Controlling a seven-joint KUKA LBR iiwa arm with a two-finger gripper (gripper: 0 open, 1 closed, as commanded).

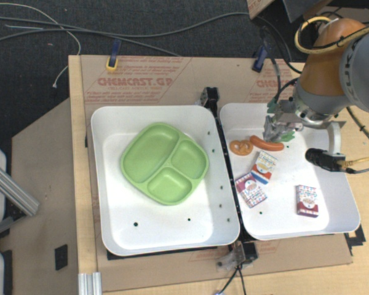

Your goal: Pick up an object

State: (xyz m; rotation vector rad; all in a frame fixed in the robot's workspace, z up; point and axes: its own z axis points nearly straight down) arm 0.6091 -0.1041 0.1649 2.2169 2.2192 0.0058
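Cards (pixel 307 200) sit lower right of frame, untouched. Gripper (pixel 275 133) hangs in the right bin (pixel 344 217), upper part, directly over the hot dog (pixel 267 144), whose long axis runs left-right. Finger gap: cannot tell. Nothing visibly held.

A robotics lab: cardboard-topped bench (pixel 141 78), clamps (pixel 114 61), loose cables (pixel 43 17), white bins (pixel 111 226).
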